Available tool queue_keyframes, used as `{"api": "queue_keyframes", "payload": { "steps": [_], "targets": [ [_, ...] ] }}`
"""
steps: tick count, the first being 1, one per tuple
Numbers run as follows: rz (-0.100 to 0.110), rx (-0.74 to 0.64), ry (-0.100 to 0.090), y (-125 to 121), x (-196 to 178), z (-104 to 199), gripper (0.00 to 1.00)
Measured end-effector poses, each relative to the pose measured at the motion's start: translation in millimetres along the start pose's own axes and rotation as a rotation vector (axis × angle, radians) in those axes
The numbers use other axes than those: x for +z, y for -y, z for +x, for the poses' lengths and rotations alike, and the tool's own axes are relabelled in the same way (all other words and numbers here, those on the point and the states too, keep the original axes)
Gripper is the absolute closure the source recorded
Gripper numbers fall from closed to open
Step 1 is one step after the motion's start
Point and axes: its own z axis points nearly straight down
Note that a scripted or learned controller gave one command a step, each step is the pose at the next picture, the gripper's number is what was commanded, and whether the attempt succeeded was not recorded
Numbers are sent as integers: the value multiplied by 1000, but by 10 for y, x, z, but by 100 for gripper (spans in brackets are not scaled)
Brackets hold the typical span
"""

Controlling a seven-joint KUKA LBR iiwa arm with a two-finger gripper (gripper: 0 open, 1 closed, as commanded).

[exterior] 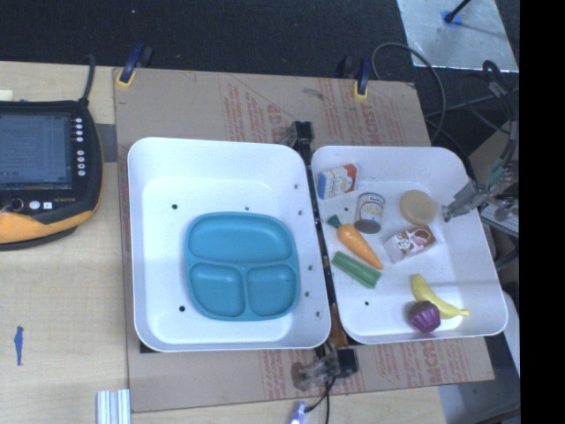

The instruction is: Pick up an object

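Note:
The right bin (468, 263) holds several toy food items. A small blue and white carton (336, 181) lies at its back left, with a can (371, 210) and a tan round piece (418, 206) nearby. An orange carrot (359, 245) and a green vegetable (357, 269) lie near the bin's left wall. A red and white carton (411, 242) sits mid-bin. A yellow banana (437, 296) and a purple vegetable (425, 316) rest at the front. My gripper (461, 203) comes in over the bin's right rim, just right of the tan piece, with nothing seen in it.
The left bin (159, 237) holds a blue divided plate (241, 265). A tablet-like pendant (44, 170) lies on the bench at the far left. Cables and clamps sit behind the bins.

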Motion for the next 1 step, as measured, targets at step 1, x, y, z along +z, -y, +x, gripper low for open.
{"api": "queue_keyframes", "payload": {
  "steps": [1],
  "targets": [
    [1, -2, 0, 388, 1850, 344, 0]
  ]
}}
